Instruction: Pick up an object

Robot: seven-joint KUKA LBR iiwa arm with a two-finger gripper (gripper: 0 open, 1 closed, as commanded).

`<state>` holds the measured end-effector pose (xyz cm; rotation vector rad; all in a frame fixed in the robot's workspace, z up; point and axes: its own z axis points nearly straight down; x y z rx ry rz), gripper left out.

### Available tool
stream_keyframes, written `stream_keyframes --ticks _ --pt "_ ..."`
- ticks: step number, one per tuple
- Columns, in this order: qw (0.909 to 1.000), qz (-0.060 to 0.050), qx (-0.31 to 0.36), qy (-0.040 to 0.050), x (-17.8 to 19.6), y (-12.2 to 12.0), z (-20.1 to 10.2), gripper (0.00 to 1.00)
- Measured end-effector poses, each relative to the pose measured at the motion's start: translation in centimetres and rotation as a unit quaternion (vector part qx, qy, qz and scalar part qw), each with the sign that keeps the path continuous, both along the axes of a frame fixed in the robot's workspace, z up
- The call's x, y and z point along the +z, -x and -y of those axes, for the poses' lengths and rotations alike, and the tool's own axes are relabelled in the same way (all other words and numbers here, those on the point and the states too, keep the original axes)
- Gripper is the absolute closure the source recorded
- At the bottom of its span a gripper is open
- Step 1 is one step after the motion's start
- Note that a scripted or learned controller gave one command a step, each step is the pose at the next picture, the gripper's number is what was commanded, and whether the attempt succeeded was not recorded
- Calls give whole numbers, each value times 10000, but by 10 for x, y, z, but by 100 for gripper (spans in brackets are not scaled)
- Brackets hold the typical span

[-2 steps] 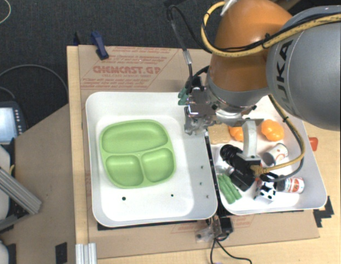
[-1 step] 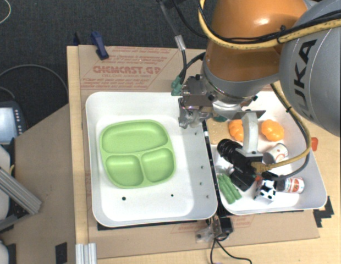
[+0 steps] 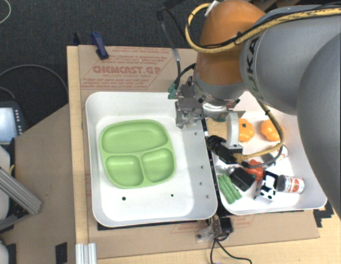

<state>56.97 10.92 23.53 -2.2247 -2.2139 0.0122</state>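
The grey arm (image 3: 291,48) reaches in from the right, and its orange band sits above the far edge of the bins. The left bin (image 3: 187,172) holds a green divided plate (image 3: 137,150) lying flat near its middle. The right bin (image 3: 305,201) holds the small things close together: orange pieces (image 3: 268,128) on the far side, green sticks (image 3: 230,190) at the near left, and a black-and-white block (image 3: 265,188) just beside a red-and-white bottle (image 3: 291,185). The gripper (image 3: 184,119) hangs over the far right corner of the left bin, near the plate's far right corner. Whether it is open or closed cannot be told.
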Motion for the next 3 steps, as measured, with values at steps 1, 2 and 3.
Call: stream_keyframes --ticks 1,2,3 --pt "10000 56 60 -31 50 42 -66 100" --pt "10000 66 60 -38 115 84 -119 100" --pt "9999 135 31 -55 255 53 -115 100"
